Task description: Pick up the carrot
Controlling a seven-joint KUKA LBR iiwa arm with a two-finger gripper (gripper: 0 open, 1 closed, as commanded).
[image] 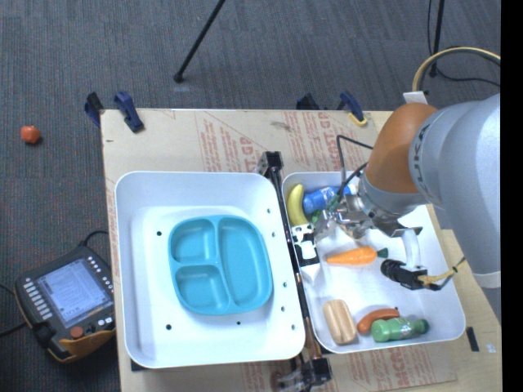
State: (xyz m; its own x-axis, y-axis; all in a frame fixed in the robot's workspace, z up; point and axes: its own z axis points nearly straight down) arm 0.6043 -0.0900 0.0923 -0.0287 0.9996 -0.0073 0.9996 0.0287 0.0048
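Dark grey carpet surrounds the bench (204,133), which carries 2 shallow white bins side by side: the left bin (139,300) holds a blue 3-compartment plate (219,264), and the right bin (448,300) holds the food items. Reaching in from the right, the grey arm (458,170) with its orange band hangs its gripper (347,215) over the upper part of the right bin, and whether its fingers are wide or narrow cannot be told. Just below the gripper lies the carrot (353,257), flat near the bin's middle with its green end pointing right, a yellow banana (295,204) up-left of it, and a bread roll (339,321), sausage (376,318) and green bottle (399,329) along the bottom.
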